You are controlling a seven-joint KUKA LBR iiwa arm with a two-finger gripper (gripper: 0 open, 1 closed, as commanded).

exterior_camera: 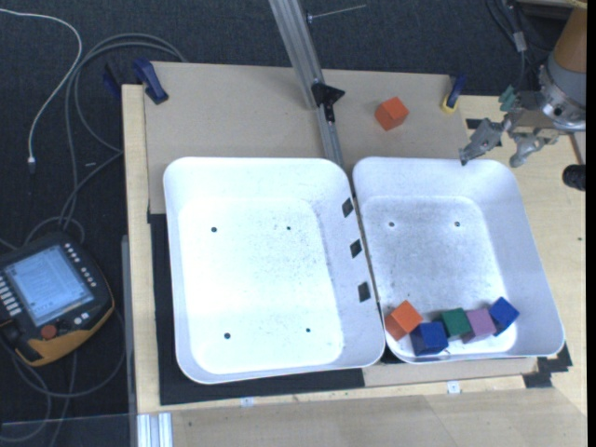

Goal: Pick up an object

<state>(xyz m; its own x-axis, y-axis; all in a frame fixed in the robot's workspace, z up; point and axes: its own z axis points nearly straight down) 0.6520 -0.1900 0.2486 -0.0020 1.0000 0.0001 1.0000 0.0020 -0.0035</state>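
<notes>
Along the near wall of the right bin [521,203] lie several small blocks in a row: an orange block [404,318], a blue block [429,337], a green block [455,323], a purple block [480,322] and another blue block [503,313]. A further orange block [392,113] rests on the bench board behind the bins. My gripper [498,147] hangs above the far right corner of the right bin, well away from the blocks. Its fingers are spread apart with nothing between them.
The left bin [186,184] sits beside the right one, joined by black clips. A slanted metal post [298,35] rises from the bench behind the bins. Blue clamps [149,80] hold the board's far corners. A handheld pendant [47,296] lies at far left.
</notes>
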